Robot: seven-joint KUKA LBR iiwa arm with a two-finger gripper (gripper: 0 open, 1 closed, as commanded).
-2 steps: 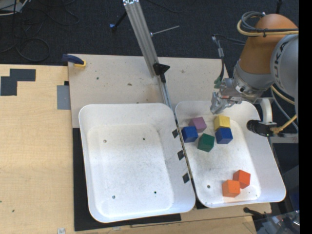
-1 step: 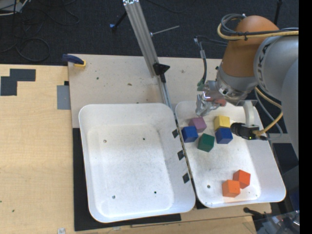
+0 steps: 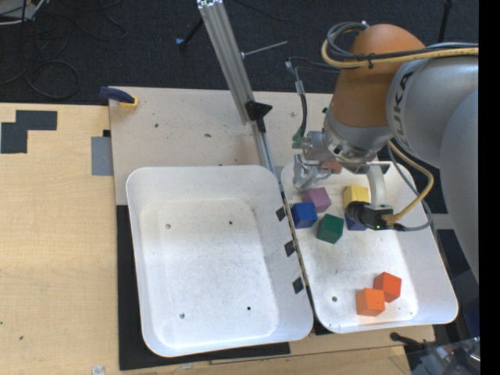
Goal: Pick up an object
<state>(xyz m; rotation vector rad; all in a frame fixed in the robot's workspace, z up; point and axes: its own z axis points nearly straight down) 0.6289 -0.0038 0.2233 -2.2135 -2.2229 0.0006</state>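
The only letters to read are on the big grey arm (image 3: 437, 108). They are dark letters on its grey shell, near the orange part, and they run sideways up the curve (so you have to tilt your head). Only a few of them show, and they look like part of the maker's name, KUKA. The rest of the word is cut off by the curve of the arm. Nothing else here has words, numbers or signs that can be read.
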